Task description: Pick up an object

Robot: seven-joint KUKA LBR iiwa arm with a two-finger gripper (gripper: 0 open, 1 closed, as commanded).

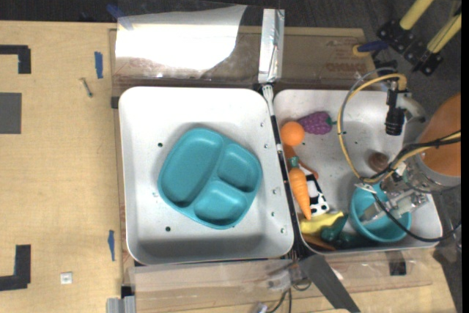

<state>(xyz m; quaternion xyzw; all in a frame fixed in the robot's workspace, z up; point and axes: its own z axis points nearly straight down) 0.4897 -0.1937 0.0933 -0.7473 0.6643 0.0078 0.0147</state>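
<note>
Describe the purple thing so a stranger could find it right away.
Start at the right bin, the one crowded with toys. Near its far left corner lies a purple grape bunch, beside an orange ball. It alone is purple and knobbly.

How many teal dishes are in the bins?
2. The divided teal plate lies in the middle of the left bin. The teal bowl sits near the front of the right bin, under the gripper, which partly covers it.

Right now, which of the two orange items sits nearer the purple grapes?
The round orange fruit, right beside the purple grapes. The carrot lies lower in the right bin.
</note>
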